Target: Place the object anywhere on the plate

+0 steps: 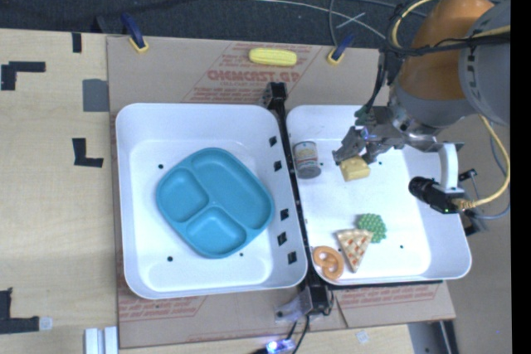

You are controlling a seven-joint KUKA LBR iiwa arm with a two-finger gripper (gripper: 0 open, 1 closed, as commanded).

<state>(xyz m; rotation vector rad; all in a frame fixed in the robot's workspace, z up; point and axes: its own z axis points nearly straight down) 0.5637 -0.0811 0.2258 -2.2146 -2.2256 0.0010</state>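
Now end effector (358,147) over yellow block (355,169), long axis roughly left-right.

Blue plate (214,201) unobstructed at left-centre frame, black divider (288,178) between bins, can (306,158) just right of it.

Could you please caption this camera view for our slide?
Claw poised over a yellow block in the right bin; blue plate waits in the left bin.

Glossy blue plastic plate (215,201) in a smooth white bin (137,178) — matt brown cardboard (170,70) beneath.
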